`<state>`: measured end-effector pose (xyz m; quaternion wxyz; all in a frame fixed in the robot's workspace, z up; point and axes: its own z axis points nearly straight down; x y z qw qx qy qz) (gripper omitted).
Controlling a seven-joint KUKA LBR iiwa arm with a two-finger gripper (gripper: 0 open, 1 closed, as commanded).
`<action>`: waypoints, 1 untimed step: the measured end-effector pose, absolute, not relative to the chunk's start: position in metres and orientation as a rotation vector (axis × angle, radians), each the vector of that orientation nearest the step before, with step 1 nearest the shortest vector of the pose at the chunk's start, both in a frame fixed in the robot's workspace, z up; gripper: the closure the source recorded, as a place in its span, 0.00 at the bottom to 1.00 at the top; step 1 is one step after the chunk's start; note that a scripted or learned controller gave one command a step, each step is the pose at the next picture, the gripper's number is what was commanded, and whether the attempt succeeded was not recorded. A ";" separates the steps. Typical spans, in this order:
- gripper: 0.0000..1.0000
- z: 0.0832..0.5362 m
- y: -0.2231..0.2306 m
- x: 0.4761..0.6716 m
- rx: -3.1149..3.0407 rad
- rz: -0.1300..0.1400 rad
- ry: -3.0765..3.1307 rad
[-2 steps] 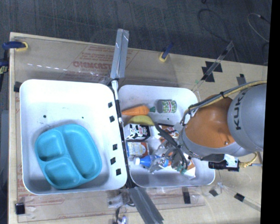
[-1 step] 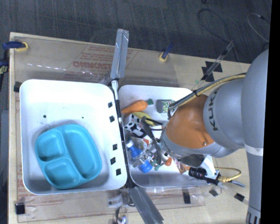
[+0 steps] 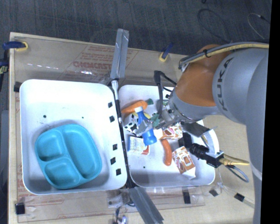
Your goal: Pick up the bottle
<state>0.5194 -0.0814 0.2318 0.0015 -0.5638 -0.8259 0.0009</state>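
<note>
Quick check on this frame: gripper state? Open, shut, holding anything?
Gripper: cannot be told. It sits low in the right bin, beside the blue bottle among the clutter, and the wrist hides it.

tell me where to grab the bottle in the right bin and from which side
Take the bottle across its blue body, not the narrow neck end. It lies tilted among the clutter, its long axis running from upper left to lower right, so probably come straight down from above with the tool turned across that axis. The carrot and sausage crowd it, so a side approach looks blocked.
</note>
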 end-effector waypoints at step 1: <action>1.00 0.192 -0.063 0.530 -1.700 0.006 -2.634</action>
